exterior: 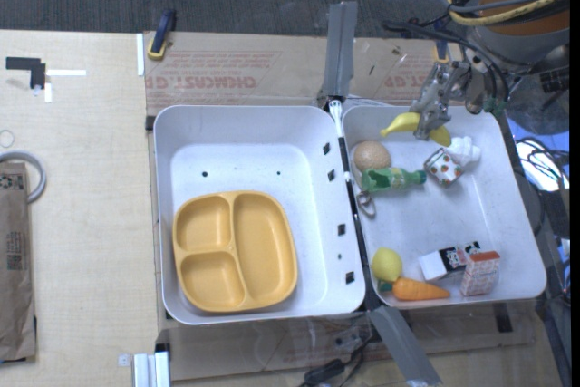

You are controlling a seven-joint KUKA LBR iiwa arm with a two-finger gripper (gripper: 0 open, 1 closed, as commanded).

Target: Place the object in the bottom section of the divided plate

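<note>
Several items crowd right bin (507,222); fingers (433,118) at banana (403,123)

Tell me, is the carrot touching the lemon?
Touching. The camera view shows the carrot lying right under the lemon, its thick end pressed against it with no white bin floor between.

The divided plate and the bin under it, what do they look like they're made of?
Divided plate: probably molded plastic, matte yellow, with soft rounded ridges between sections. Left bin: looks like smooth white plastic or coated metal with a faint sheen; the view doesn't settle which.
</note>
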